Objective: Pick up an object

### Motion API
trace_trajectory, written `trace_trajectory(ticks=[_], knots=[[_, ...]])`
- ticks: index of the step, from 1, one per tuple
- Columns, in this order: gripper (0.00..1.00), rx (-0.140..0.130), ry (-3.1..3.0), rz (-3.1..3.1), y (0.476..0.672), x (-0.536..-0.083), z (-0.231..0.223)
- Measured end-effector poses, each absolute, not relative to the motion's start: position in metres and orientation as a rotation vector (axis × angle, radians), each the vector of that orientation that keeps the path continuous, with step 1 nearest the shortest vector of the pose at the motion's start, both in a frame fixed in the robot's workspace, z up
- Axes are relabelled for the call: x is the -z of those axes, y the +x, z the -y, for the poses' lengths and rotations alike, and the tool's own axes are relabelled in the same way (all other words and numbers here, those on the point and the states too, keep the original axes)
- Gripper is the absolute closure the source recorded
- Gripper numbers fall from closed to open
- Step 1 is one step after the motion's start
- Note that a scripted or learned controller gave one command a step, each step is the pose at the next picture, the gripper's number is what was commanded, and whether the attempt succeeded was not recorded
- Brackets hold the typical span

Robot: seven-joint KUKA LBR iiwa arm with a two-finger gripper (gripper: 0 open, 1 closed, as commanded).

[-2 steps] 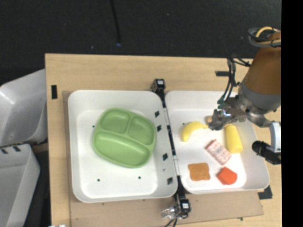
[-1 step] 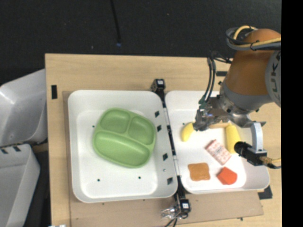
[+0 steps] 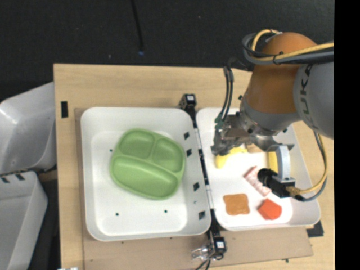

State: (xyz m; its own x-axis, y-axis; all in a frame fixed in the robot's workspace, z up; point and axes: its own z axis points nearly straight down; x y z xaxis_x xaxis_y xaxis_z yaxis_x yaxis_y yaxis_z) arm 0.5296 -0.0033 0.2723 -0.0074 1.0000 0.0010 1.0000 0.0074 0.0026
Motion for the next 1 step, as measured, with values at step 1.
trace_trajectory(ticks=[1], knots=[[1.00,0.002,2.216,-2.227,0.5291,-0.2519,-0.0466]])
